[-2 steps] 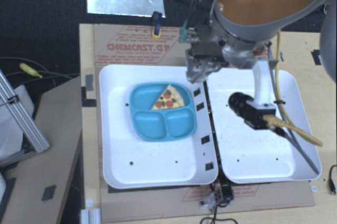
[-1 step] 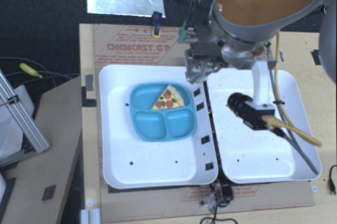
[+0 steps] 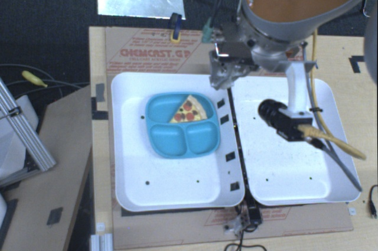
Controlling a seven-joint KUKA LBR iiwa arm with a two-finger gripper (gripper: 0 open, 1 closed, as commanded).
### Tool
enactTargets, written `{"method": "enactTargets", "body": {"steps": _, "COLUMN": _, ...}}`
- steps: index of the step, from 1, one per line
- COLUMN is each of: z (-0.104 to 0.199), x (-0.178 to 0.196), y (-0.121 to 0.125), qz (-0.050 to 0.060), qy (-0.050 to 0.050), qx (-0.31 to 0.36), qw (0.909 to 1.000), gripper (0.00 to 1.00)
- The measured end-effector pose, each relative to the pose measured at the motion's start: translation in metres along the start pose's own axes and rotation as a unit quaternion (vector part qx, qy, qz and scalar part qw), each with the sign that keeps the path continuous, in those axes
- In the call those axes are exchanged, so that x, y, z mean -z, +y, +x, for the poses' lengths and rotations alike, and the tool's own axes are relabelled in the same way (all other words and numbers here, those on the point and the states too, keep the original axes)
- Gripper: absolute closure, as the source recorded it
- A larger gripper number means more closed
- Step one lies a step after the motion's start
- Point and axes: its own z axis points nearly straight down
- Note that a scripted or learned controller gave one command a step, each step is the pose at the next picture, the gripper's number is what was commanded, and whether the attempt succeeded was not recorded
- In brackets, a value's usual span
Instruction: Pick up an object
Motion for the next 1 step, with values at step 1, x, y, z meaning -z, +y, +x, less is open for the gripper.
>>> {"method": "enactTargets", "body": {"steps": 1, "z": 0.0084, "x": -0.0685, "y": -0.0013, "qz": 0.005, "qy": -0.002, "qx": -0.001, "qw": 1.0000, "gripper": 1.00}}
